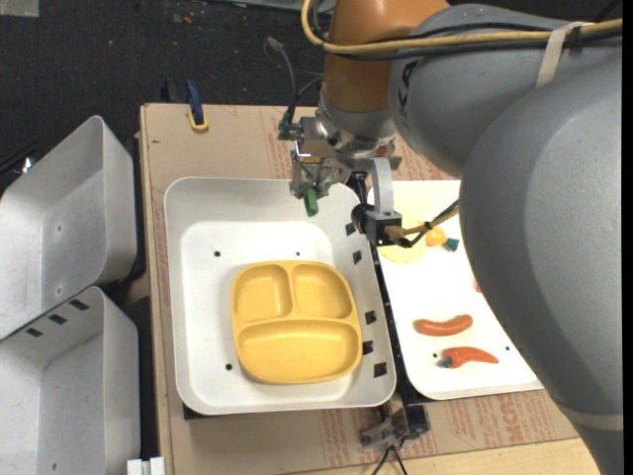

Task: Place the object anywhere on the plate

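So, bottom of the frame first and working up:

near edge: cardboard-covered bench (326, 441) with some small dark hardware (396, 428) sitting at its front edge.

plate: yellow three-compartment plate (295, 323) lying flat in the left white bin (198, 295), lower centre of the frame. All three wells look bare.

right bin: mostly hidden under the big grey arm (534, 196), but the right white bin (435, 369) shows an orange sausage-shaped thing (442, 326), an orange pepper-looking toy with a green stem (467, 357) just below it, and something pale yellow (401, 252) further up.

gripper: the gripper (315, 188) hangs over the top right corner of the left bin, fingers pinched on a small green object (311, 204) that pokes out below them. Too small to say what it is.

step: looks like the carry stage to me, pick done and drop not yet.

next move: needs to travel toward the lower centre of the frame until it's over the plate, come down, then let go. Any well would do.

far end: blue-and-yellow clamp (198, 112) on the bench's top left corner.
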Robot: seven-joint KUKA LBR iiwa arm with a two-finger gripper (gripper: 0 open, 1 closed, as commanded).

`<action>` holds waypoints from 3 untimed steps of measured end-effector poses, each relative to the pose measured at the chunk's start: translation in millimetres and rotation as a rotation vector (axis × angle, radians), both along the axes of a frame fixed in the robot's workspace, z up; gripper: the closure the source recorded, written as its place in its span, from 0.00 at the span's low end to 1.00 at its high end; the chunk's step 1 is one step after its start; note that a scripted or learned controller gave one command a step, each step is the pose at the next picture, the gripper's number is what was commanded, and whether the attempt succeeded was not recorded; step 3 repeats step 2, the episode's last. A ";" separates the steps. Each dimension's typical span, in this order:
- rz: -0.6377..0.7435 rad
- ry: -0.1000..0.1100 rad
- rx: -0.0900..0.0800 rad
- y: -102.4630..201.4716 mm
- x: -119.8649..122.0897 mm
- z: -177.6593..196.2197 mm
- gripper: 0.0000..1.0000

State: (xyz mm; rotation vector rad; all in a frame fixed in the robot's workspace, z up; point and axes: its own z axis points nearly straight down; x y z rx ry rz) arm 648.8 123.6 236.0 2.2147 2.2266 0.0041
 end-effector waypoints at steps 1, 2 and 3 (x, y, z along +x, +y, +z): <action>-0.003 0.003 -0.002 3.7 -11.1 3.3 1.00; -0.003 0.003 -0.002 3.7 -11.1 3.3 0.00; -0.003 0.003 -0.002 3.7 -11.1 3.3 0.00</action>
